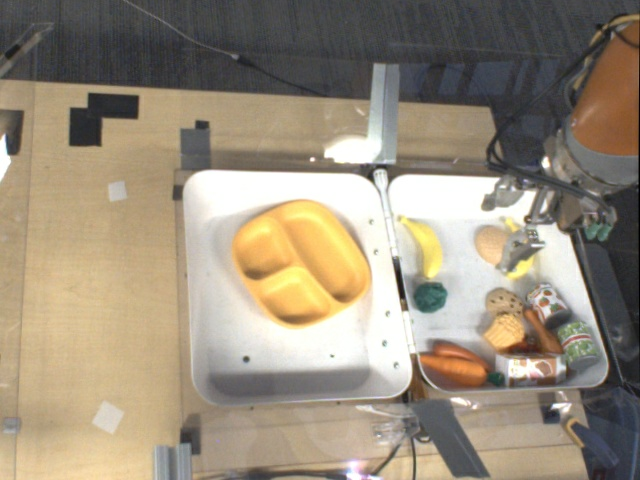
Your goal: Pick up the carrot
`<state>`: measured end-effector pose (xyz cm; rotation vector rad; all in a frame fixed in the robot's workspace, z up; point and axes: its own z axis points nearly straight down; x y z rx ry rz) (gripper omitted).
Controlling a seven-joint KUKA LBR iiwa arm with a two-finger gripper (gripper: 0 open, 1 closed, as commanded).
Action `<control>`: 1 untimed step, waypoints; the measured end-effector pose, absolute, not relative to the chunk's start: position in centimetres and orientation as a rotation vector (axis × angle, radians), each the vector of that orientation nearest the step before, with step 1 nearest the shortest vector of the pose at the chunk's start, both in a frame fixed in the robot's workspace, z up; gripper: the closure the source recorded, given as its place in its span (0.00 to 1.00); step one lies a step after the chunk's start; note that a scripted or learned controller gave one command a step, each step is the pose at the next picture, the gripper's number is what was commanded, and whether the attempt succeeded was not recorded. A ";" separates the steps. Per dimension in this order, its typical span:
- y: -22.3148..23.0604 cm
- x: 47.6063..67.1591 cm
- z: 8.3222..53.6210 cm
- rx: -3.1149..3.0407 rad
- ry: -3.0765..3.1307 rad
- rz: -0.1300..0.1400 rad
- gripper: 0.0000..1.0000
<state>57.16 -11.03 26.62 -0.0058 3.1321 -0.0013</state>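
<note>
Pale wood counter (90, 298), with black tape marks near its far-left corner and small white squares stuck on its left side. Beyond the far edge, dark grey carpet; a thin cable runs across it. Two shallow white bins sit side by side, divided by a metal rail.

Left bin (215, 358): holds one yellow sectioned tray (298, 261), lying at a slant.

Right bin (460, 193): toy food. A banana (425, 245) next to the dividing rail, a dark green piece (431, 296) just below it, a beige round piece (489, 245) in the middle, cookies and a cracker (503, 318) below that, small cans (560, 330) along the right wall.

Arm: enters from the right; orange band (608, 103) visible at the upper right edge, grey wrist below it. The gripper (521, 253) hangs over the upper right part of the right bin, just beside the beige piece. The fingers (524, 240) point down; whether they are parted or closed, cannot tell from this angle. Nothing seen between them.

Carrot (455, 367): lies on its side along the near wall of the right bin, close to the near-left corner, touching a can at its right end. Well apart from the fingers, with the cookies lying between.
</note>
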 end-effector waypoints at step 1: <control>-12.2 62.0 11.2 0.161 3.142 0.004 0.00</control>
